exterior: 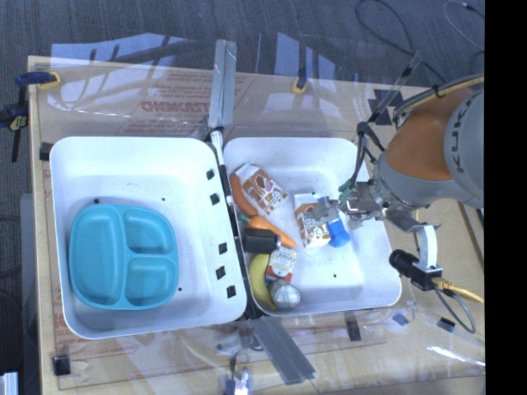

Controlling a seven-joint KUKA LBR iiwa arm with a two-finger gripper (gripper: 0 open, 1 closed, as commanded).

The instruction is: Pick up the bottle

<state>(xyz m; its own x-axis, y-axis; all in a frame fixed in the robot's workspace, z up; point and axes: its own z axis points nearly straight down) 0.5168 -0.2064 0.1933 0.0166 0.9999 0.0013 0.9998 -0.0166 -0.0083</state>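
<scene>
Bright even overhead light, glare on clear sheeting [165,81], slightly soft focus

Faint reddish lettering is showing on the clear sheet [177,105] behind the bins, possibly reading "CHEMCAST"; package prints are staying illegible.

Lying on its side in the right bin: small bottle [318,225], blue cap pointing right, label up.
</scene>
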